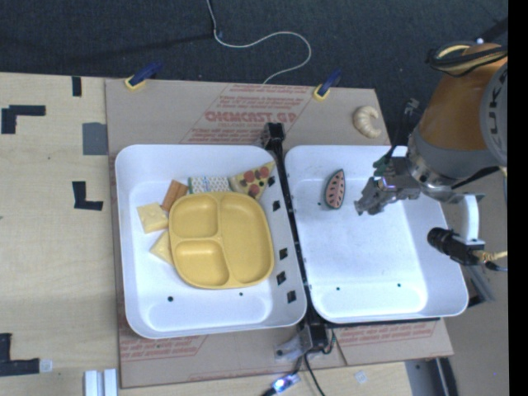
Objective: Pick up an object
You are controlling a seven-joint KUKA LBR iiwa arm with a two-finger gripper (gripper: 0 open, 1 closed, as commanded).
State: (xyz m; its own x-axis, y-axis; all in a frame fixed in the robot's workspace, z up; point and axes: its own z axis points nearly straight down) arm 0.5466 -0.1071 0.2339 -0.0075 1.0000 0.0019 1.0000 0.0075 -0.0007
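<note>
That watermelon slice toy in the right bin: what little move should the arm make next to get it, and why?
Probably a short shift toward the left bin. The gripper hangs over the right bin, beside the watermelon slice and apart from it, with bare white floor below, so it should be centred over the slice before lowering.

Arm is reaching in from the right, hand (369,202) hanging over the right bin (388,299), near a watermelon-slice piece (333,189) lying on the bin floor, apart from it. Left bin (136,246) is holding a yellow divided plate (220,238), with crackers (153,218) and small food pieces (247,180) tucked beside its upper and left edges. A tan lump (369,120) is sitting on the surface above the right bin.
</note>
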